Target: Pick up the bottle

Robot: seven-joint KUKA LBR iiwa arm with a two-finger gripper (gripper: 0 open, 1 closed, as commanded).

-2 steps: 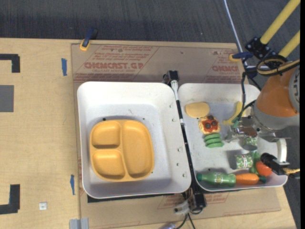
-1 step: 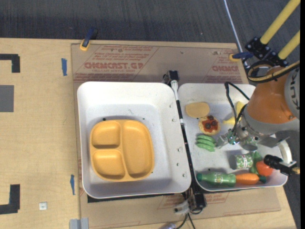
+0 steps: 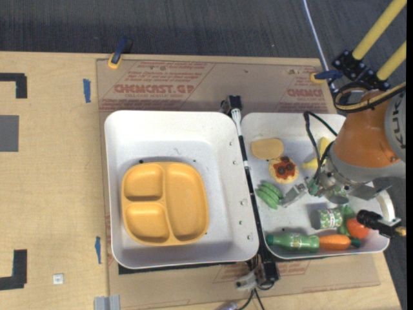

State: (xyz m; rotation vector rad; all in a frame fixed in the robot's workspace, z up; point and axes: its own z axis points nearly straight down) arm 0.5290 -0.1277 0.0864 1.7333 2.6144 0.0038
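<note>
Nothing lifted yet, I judge: green bottle (image 3: 293, 241) lies flat along the right bin (image 3: 290, 123) near edge, gripper (image 3: 308, 189) hovering above it mid-bin, grip state unreadable.

a grey arm (image 3: 361, 173) with a broad orange band (image 3: 364, 141) above the wrist and black cables (image 3: 316, 131) looping alongside.

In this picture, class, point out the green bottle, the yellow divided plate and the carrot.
green bottle (image 3: 293, 241): camera view, mid-body.
yellow divided plate (image 3: 185, 202): camera view, large compartment.
carrot (image 3: 334, 242): camera view, its middle.
</note>
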